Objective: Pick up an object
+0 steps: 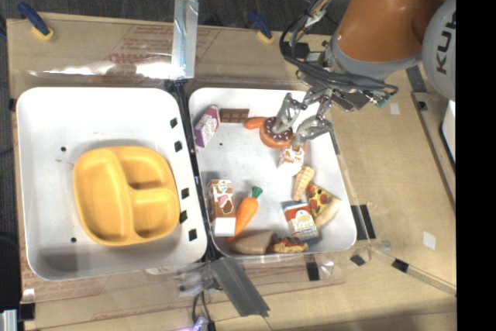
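Note:
My gripper (298,124) hangs over the back of the right bin (256,147) with its two fingers spread open. A chocolate-frosted donut (273,135) lies just left of the fingertips, beside an orange piece (254,122). A small white and red packet (291,157) lies directly below the fingertips. Nothing sits between the fingers. Further forward lie a carrot (246,212), a pizza slice (320,202), a waffle stick (302,182), a small carton (299,219) and a strawberry-print carton (222,198).
The left bin (46,120) holds a yellow divided plate (126,193). A purple carton (206,125) and a chocolate bar (232,115) lie at the right bin's back left. Bread-like pieces (260,243) rest by its front wall. The arm's orange band (384,12) looms over the back right.

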Controlling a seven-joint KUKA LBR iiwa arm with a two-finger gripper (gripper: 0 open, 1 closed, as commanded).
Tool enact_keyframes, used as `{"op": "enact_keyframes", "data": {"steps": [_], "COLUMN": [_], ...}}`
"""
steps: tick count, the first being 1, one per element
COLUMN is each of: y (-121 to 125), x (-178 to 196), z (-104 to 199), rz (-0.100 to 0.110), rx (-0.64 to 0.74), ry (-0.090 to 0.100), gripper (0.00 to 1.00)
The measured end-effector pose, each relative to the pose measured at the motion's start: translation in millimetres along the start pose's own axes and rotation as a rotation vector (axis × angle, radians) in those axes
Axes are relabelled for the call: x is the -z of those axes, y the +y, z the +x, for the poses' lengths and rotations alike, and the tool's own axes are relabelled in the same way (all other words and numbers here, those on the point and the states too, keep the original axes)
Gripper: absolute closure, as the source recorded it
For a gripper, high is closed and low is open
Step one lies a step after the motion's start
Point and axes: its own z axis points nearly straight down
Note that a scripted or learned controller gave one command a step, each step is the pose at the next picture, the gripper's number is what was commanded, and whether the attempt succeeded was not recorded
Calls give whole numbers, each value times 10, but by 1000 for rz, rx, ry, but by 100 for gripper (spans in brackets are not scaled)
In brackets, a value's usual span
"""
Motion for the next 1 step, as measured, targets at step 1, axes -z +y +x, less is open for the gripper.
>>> {"op": "enact_keyframes", "data": {"steps": [1], "y": [-708], "x": [-835], "z": [11], "rz": [-7], "rx": [46], "ry": [3], "gripper": [100]}}
